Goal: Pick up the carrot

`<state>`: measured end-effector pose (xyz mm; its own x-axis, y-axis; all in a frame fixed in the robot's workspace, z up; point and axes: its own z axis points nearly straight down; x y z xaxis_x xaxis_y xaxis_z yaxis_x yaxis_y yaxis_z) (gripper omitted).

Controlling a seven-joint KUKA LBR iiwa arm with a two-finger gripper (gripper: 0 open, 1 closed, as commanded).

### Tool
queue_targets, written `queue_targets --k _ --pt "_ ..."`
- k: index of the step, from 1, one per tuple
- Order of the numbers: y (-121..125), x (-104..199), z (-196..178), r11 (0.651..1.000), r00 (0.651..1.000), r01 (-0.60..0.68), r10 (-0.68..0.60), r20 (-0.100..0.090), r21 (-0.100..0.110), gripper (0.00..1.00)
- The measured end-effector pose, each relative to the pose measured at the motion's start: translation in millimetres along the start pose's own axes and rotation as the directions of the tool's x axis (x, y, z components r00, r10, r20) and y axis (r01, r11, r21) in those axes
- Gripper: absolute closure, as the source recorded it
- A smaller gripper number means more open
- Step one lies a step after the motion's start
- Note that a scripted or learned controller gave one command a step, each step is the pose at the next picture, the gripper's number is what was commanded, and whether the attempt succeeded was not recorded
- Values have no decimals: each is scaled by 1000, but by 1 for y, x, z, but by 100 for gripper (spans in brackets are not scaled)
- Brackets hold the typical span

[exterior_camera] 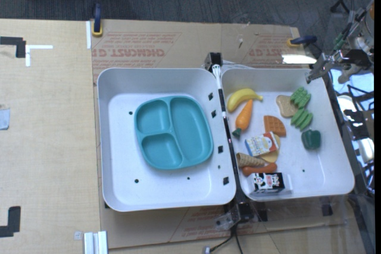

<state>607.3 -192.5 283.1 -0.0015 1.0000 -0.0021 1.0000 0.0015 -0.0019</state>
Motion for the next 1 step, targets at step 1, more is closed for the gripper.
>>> queue_targets --k 1 --pt "34 71 120 1000 1000 -13 13 -1 1 0"
